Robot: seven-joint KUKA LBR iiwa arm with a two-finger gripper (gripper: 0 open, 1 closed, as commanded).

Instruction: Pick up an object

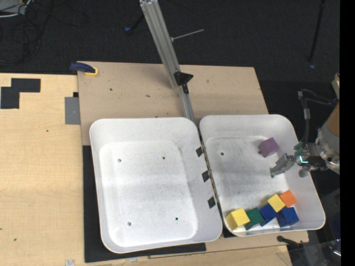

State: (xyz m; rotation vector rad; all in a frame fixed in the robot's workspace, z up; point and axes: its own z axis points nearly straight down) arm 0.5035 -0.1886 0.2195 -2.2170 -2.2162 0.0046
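In the right bin (244,127), a purple block (269,146) lies alone near the far right. Along the near edge sit an orange block (288,198), a yellow block (275,203), two blue blocks (268,213) (287,217), a green block (255,217) and a second yellow block (239,218). My gripper (291,168) hangs over the bin's right side, below and to the right of the purple block, apart from it. Its fingers (278,169) are spread open with nothing between them.
The left bin (144,182) lies beside the right one, with black clips (203,175) along the shared edge. A slanted aluminium rail (164,43) rises behind the bins. A blue and yellow clamp (84,68) sits at the bench's far left corner.
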